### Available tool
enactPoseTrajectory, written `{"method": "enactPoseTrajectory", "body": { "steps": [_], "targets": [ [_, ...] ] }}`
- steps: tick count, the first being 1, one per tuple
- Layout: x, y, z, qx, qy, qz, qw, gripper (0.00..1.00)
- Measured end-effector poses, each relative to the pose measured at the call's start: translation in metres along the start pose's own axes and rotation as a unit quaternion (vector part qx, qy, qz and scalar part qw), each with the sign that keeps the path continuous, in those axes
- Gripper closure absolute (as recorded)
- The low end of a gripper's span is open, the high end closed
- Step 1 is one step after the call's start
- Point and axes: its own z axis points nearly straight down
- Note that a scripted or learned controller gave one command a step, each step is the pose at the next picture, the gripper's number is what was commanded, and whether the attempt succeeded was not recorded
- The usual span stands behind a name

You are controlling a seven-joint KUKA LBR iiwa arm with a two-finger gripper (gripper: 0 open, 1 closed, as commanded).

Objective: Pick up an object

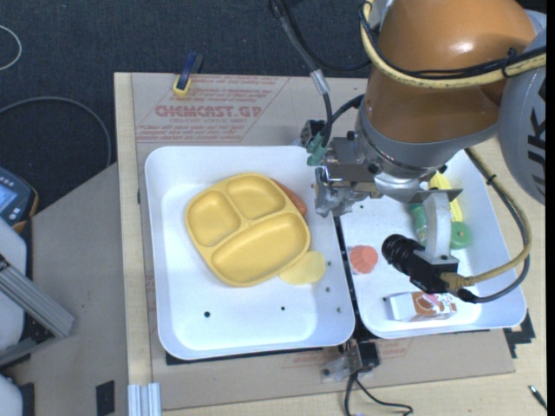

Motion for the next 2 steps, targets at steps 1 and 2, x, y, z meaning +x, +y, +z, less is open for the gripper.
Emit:
{"method": "enactPoseTrajectory", "body": {
  "steps": [1,2],
  "targets": [
    [0.062,0.0,-0.069,-0.007,0.003,-0.003,1.0,1.0],
    [0.023,0.0,0.019,0.003,-0.002,0.004,1.0,1.0]
  ]
}}
